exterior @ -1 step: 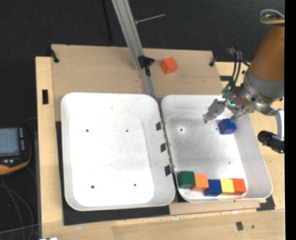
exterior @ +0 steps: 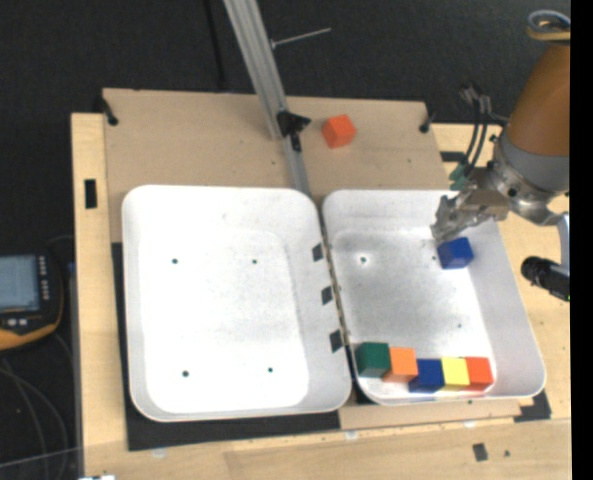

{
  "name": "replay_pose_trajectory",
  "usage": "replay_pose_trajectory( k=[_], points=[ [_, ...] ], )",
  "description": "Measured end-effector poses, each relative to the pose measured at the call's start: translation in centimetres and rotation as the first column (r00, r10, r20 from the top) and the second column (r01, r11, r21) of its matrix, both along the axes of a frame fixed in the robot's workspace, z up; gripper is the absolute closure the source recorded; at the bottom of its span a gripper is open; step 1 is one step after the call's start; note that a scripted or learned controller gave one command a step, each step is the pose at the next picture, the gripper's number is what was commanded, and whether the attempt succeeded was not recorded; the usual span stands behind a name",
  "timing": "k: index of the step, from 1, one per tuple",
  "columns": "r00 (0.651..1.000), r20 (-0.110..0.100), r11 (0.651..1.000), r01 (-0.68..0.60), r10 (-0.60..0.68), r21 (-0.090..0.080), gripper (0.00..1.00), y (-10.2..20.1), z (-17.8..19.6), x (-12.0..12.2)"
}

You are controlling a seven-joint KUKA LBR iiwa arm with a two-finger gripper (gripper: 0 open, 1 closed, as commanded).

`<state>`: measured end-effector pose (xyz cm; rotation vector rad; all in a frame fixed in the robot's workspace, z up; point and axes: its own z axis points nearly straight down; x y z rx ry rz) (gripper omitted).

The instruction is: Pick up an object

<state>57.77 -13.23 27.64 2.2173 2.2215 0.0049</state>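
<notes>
My gripper (exterior: 448, 232) hangs over the far right part of the right bin (exterior: 496, 298). A small blue cube (exterior: 455, 253) lies directly below and just right of its tip, touching or nearly touching it. Whether the cube is gripped or resting on the bin floor is unclear. Along the right bin's near edge stands a row of cubes: green (exterior: 373, 357), orange (exterior: 404, 362), blue (exterior: 428, 373), yellow (exterior: 456, 371) and red-orange (exterior: 479, 370).
The left bin (exterior: 141, 268) sits beside the right one. An orange cube (exterior: 338, 131) lies on the bench behind the bins. A slanted metal pole (exterior: 261, 68) rises from the gap between them. A handheld device (exterior: 6, 293) lies off the bench at left.
</notes>
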Motion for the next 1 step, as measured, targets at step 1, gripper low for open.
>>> replay_pose_trajectory(
  k=[1],
  points=[
    [1.000, -0.008, 1.000, 0.008, -0.008, -0.004, 1.00, -6.42, -4.65, -0.56]
  ],
)
